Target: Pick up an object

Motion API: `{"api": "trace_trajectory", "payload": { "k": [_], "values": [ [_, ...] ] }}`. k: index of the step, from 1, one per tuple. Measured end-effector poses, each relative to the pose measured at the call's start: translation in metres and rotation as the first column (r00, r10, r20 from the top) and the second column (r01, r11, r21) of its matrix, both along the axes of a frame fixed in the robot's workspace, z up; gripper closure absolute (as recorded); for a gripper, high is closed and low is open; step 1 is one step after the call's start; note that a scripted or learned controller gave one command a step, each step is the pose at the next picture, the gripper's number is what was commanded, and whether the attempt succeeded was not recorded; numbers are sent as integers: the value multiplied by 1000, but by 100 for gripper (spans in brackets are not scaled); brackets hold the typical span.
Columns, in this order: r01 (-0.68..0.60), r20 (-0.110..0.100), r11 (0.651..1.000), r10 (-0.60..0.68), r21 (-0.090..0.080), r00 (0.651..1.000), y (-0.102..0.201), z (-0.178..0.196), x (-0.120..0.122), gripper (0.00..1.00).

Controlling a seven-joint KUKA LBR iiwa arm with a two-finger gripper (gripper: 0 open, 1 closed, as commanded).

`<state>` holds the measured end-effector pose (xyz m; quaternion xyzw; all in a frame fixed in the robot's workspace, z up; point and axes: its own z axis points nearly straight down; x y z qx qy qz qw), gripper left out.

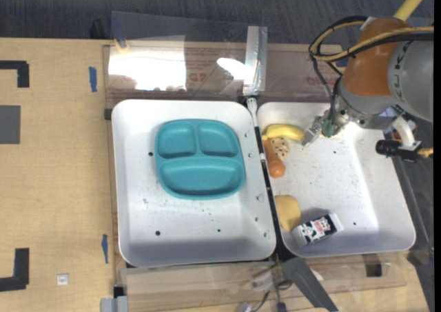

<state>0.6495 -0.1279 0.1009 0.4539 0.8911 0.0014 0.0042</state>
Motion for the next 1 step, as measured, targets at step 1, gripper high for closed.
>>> {"api": "trace_trajectory", "payload": {
  "k": [1],
  "values": [
    [139,-5,990,-139,0,990,18,-14,18,100]
  ]
}}
